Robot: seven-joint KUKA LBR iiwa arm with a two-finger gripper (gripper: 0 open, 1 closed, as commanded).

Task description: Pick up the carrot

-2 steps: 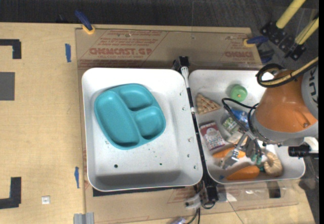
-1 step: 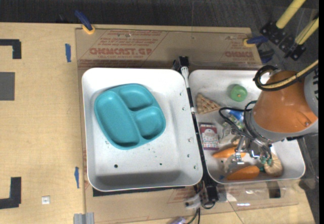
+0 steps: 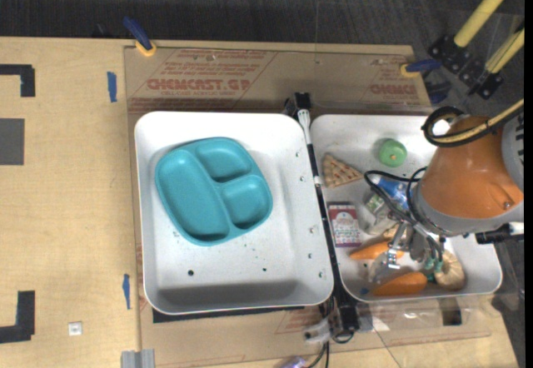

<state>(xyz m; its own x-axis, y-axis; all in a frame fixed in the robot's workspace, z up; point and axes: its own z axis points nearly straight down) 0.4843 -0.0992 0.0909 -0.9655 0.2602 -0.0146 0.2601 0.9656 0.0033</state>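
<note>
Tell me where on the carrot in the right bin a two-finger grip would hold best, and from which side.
Probably the carrot's thick middle, coming from above with the fingers closing across its width. It lies flat, long axis along the right bin's near wall, so a side approach looks blocked. The gripper hangs just above it.

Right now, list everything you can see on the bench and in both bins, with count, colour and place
White bins: two, white, side by side on the bench.
Divided plate: one, teal, three compartments, in the left bin.
Green round item: one, green, far part of the right bin.
Waffle-like wedge: one, tan, right bin near the divider.
Small packet: one, white and red, right bin beside the divider.
Carrot: one, orange, near edge of the right bin, under the gripper.
Second orange piece: one, orange, just left of the gripper; what it is I cannot tell.
Clamps: two, blue and yellow, on the cardboard's far edge.
Gripper: one, grey, low over the right bin's near side.
</note>
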